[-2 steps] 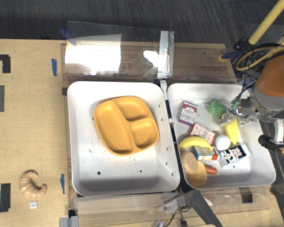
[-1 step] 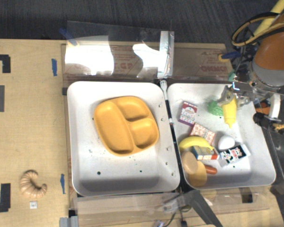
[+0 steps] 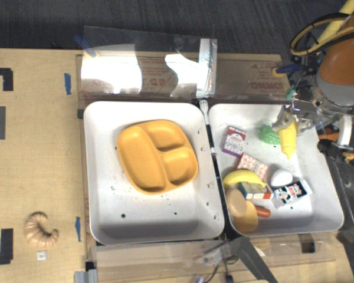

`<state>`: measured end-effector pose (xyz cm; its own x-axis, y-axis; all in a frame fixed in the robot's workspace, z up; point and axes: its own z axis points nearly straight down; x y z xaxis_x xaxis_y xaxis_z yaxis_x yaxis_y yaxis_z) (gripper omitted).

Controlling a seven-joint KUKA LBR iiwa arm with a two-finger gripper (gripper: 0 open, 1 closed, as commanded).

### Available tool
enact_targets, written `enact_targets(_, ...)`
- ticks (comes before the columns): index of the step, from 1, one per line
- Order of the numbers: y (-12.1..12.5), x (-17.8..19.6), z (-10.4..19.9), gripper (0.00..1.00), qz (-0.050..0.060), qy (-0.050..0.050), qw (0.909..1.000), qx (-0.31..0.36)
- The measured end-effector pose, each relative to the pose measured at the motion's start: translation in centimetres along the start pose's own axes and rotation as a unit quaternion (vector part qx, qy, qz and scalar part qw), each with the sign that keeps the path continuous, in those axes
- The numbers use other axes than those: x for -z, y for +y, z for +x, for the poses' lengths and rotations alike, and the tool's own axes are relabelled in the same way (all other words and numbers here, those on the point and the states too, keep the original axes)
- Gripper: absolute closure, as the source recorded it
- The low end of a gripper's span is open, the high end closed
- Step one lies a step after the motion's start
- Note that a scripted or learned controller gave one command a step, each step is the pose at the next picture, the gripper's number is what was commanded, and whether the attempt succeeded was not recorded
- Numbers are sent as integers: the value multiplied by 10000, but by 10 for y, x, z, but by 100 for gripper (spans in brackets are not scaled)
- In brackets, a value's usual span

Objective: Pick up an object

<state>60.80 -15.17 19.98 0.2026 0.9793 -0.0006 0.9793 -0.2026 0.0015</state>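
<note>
Camera view: my jaws [image 3: 287, 124] hang over the far part of the right bin [image 3: 327, 175], with a yellow bottle-shaped object [image 3: 288, 140] directly under them and a green object [image 3: 270, 135] just to its left. Whether the jaws are spread or closed, and whether they actually grip the yellow object, I cannot tell; the wrist hardware hides the tips. Remaining contents of that bin: a small pink carton [image 3: 234, 141] toward its far left, a banana [image 3: 243, 177] near the middle, a white egg-shaped object [image 3: 281, 178] to the banana's right, a black-and-white packet [image 3: 291, 193] just nearer than the egg, a tan cup [image 3: 242, 211] at the near left. Left bin [image 3: 100, 158] carries a yellow divided plate [image 3: 157, 155]. A croissant-like toy [image 3: 41, 229] lies on the surface [image 3: 29, 158], well left of both bins.

Status, by judgement: pick not confirmed. Contact with the yellow object is plausible; a secure hold and a lift clear of the bin remain to be shown.
</note>
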Motion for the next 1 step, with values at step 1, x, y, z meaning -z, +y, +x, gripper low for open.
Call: enact_targets(1, -9, -4, 69, 100, 24, 15, 10000, -54)
